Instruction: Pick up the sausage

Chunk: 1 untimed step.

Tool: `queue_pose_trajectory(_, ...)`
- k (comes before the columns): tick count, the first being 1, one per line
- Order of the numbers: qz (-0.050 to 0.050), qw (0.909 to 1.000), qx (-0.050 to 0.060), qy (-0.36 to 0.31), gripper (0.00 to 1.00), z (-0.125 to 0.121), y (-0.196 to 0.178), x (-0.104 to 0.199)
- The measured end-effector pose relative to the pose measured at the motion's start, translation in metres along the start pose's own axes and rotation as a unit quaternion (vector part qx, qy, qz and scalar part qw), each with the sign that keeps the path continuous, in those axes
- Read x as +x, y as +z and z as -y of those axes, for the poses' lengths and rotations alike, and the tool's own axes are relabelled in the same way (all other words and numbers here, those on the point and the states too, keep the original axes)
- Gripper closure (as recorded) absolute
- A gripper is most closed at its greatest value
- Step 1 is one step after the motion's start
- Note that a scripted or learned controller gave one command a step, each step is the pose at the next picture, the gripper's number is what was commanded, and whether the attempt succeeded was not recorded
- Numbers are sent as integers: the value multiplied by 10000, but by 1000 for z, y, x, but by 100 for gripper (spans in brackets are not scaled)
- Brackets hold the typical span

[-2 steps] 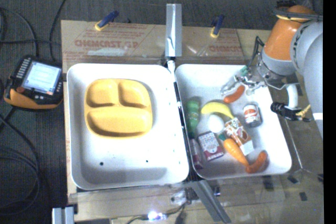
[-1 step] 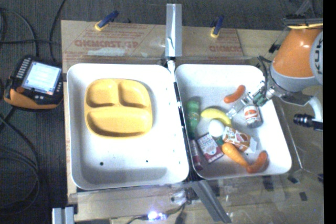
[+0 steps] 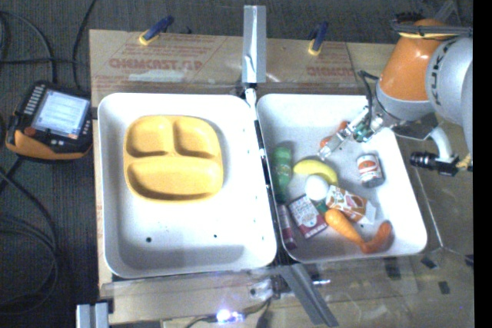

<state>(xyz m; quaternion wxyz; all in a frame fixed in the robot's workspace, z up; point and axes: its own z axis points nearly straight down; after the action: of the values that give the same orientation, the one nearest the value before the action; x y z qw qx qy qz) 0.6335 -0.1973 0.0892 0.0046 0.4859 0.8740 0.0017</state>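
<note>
Sausage (image 3: 377, 236) half under carrot (image 3: 344, 225) in right bin (image 3: 405, 165); fingers' (image 3: 347, 136) grip state unreadable.

The sausage (image 3: 378, 237) lies in the right bin's (image 3: 407, 188) near corner, beside the carrot (image 3: 344, 226).

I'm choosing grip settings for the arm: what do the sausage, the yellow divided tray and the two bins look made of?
Sausage: probably toy plastic; smooth, evenly reddish-orange skin, though the view is too coarse to be sure.
Yellow tray: apparently moulded plastic, matte, with rounded compartment ridges.
Left bin and right bin: likely rigid white plastic, slightly glossy, with rounded moulded corners.
</note>
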Motion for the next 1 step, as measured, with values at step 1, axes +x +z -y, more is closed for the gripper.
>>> queue_pose_trajectory(1,-19,9998,24,212,0,-51,-144,11)
